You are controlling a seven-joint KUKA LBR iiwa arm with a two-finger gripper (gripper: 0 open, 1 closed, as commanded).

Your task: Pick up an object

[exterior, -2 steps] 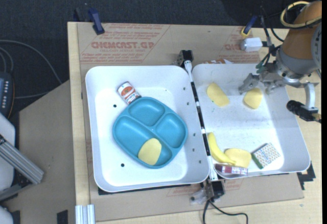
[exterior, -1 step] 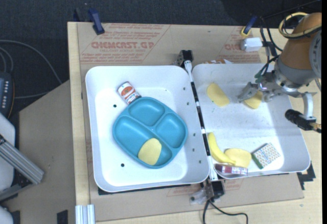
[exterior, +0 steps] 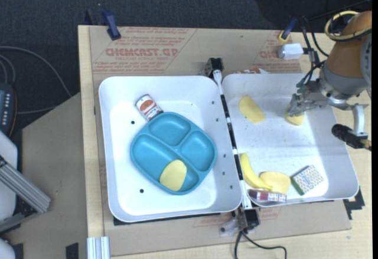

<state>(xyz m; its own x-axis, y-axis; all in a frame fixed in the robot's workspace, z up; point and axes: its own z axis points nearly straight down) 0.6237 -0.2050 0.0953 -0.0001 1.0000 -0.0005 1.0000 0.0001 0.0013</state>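
My gripper [exterior: 297,108] hangs low in the right bin [exterior: 331,134], near its back right part. A small yellow object [exterior: 294,118] lies right under its tip, touching or nearly touching it. I cannot make out whether the object is gripped. Another yellow piece [exterior: 253,110] lies to the left of it on the bin floor. At the bin's front are a banana [exterior: 250,171], a round yellow fruit [exterior: 276,181], a patterned block [exterior: 308,179] and a small red-and-white can [exterior: 267,196].
The left bin [exterior: 118,128] holds a blue divided plate [exterior: 172,150] with a yellow item [exterior: 173,175] in its front compartment. A red-and-white can [exterior: 147,107] lies behind the plate. The grey arm with its orange band [exterior: 345,54] comes in over the right bin's far right side.
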